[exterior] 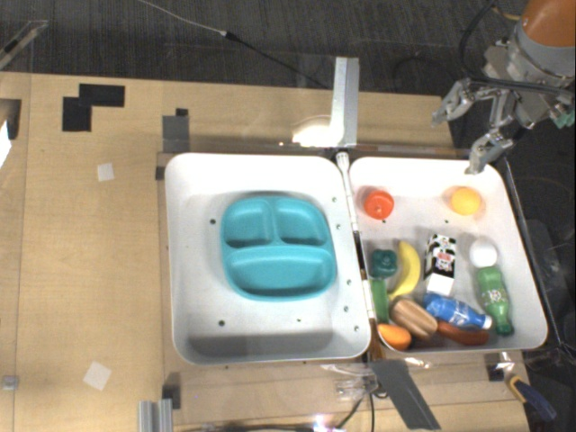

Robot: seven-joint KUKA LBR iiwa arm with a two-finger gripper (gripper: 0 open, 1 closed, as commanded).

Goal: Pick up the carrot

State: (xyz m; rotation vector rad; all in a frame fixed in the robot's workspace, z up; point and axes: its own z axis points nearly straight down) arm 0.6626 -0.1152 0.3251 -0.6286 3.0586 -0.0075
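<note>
The carrot (393,335) is a short orange piece lying in the front left corner of the right bin (517,241), tucked against a brown bun-like item (414,316). My gripper (458,141) hangs above the back edge of the right bin, far from the carrot. Its two fingers (490,147) are spread apart, open, with nothing between them. The grey wrist with its orange band (549,7) reaches in from the top right.
The right bin also holds a red tomato (379,203), a yellow-orange fruit (465,202), a banana (407,268), a green pepper (383,262), a small carton (440,257) and bottles (492,297). The left bin (189,241) holds a teal divided plate (274,246).
</note>
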